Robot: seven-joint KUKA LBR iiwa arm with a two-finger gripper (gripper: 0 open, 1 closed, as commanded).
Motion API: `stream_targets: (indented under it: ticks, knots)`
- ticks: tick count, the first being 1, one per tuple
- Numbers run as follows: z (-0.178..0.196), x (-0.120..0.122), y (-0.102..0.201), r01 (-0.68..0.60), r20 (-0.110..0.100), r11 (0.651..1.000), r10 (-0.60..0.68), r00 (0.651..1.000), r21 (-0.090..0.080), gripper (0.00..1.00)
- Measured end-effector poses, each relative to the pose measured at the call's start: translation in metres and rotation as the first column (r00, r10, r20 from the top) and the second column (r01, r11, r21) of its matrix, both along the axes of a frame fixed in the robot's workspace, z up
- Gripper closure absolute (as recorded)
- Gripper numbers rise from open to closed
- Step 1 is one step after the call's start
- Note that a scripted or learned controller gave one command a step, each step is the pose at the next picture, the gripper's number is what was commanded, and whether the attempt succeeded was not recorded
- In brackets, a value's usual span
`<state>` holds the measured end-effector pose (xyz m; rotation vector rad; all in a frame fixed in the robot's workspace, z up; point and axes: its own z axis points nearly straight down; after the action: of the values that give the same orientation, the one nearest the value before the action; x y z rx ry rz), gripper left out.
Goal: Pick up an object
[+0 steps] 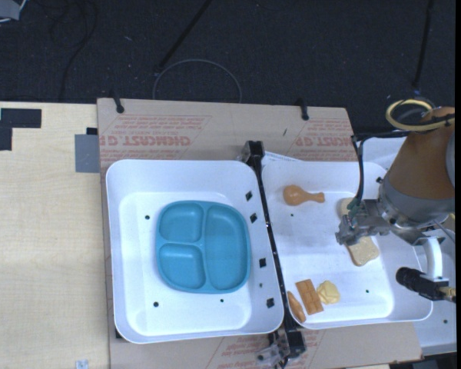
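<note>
In the right bin (pixel 384 302), my gripper (pixel 356 227) hangs low over the middle right part of the floor. A tan bread-like chunk (pixel 364 251) lies right under and in front of it, touching or nearly touching it. Whether the chunk is between the fingers is hidden. A tan drumstick-shaped piece (pixel 301 196) lies toward the back left of this bin. A pale yellow item (pixel 345 205) peeks out just behind the gripper. Near the front edge lie a brown cracker (pixel 308 296), a yellow lump (pixel 329 291) and an orange stick (pixel 295 307).
The left bin (pixel 131 206) holds a blue divided plate (pixel 202 246). A black divider rail (pixel 265 237) runs between the two bins. The arm's grey and orange body (pixel 421 171) covers the right bin's far right side. Cardboard (pixel 215 129) lies under both bins.
</note>
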<state>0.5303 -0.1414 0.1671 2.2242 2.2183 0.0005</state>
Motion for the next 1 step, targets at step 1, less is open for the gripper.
stream_targets:
  ticks: [1]
  knots:
    - [0.0586, 0.0082, -0.0057, -0.003, 0.003, 1.000, 0.003, 1.000, -0.001, 1.00]
